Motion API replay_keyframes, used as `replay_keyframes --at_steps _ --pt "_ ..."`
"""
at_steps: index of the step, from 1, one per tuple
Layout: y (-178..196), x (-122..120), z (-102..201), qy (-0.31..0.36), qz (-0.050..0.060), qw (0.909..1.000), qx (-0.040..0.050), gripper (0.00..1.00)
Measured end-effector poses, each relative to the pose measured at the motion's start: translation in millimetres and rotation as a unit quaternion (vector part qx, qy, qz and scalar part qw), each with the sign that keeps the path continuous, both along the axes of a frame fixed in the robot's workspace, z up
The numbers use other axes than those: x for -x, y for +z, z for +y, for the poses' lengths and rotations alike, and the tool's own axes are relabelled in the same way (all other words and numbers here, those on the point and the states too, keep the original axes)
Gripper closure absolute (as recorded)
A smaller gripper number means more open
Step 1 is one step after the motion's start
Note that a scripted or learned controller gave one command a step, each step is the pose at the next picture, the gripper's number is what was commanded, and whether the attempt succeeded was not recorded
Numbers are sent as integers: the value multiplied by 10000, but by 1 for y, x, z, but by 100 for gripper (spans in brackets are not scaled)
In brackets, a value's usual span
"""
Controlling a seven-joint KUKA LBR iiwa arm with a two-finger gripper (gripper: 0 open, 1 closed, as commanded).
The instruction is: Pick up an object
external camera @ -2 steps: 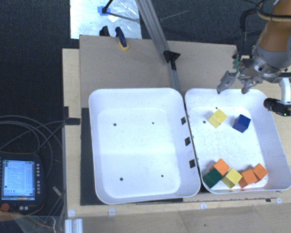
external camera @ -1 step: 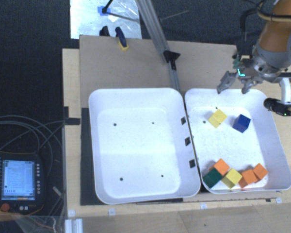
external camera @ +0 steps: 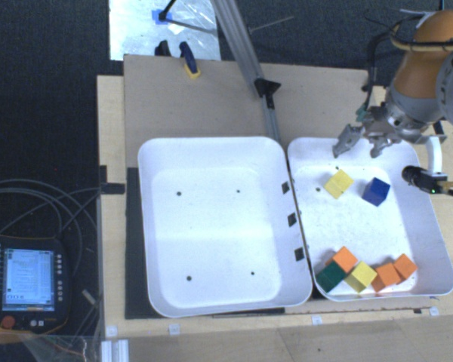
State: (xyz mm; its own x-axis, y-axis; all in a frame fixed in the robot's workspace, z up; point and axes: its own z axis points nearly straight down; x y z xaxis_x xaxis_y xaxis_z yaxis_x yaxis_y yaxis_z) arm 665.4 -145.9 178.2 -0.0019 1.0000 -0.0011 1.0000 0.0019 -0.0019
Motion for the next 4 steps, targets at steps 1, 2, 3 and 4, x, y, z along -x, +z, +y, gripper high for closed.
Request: replay_keyframes --at_steps 1,2,3,4 --pt "-41 1 2 5 -2 10000 -2 0" --pt "-73 1 2 9 -6 10000 -2 0" --pt "-59 -1 1 18 -39 10000 5 100" --pt "0 6 -2 0 -50 10000 3 100"
